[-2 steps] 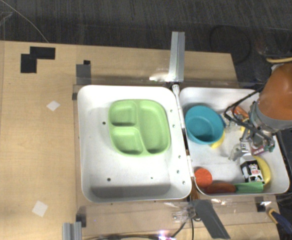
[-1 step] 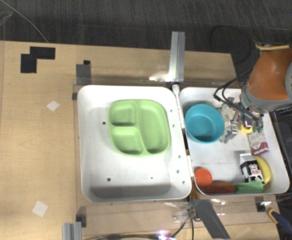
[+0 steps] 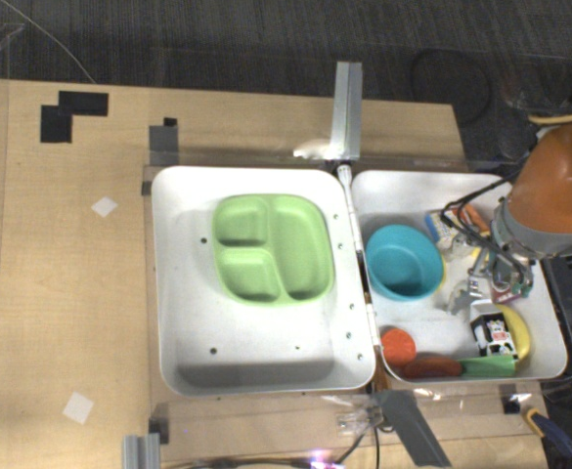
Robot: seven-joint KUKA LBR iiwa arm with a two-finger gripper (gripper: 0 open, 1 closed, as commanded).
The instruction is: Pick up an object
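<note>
The gripper (image 3: 466,296) of a grey KUKA arm (image 3: 559,193) with an orange band hangs low inside the right bin (image 3: 550,360), near that bin's middle and toward its right wall; whether it is open or closed cannot be told, as cables and the wrist crowd the tool, and nothing is seen held in it. Just left of the gripper, against the bin's left wall, sits a teal bowl (image 3: 403,262), upright and open to the camera. Just below the gripper, toward the bin's near right corner, lies a yellow banana (image 3: 518,335) with a black-and-white item (image 3: 494,333) resting against it. Along the bin's near edge lie a green block (image 3: 491,364), a dark red sausage-shaped piece (image 3: 429,366) and, at the near left corner, an orange ball (image 3: 397,342) touching that piece. Small blue and orange items (image 3: 452,221) lie near the far wall, partly hidden by the arm's cables. In the left bin (image 3: 183,350), a light green divided plate (image 3: 271,247) with three compartments rests toward the far right part of the floor. Both bins stand side by side on a wooden bench (image 3: 61,291).
</note>
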